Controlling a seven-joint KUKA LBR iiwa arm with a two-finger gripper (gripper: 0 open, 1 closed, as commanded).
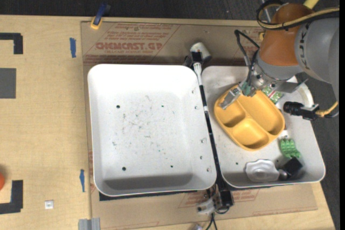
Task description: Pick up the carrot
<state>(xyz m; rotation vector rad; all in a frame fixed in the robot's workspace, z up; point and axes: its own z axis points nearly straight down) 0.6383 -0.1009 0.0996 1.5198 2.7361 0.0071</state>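
Note:
My gripper [237,93] hangs low in the right bin [229,169], over the upper left compartment of a yellow two-part dish [253,121]. The grey arm with its orange band [280,43] reaches in from the upper right and hides the bin's far right corner. Nothing orange and carrot-shaped stands out among the things around the dish. The gripper's underside is hidden by its own body.
A green block [288,147], a grey-white lump [260,171] and a black piece [292,167] lie at the right bin's near side. The left bin [97,116] is beside it. A small orange thing [1,181] sits at the bench's far left edge.

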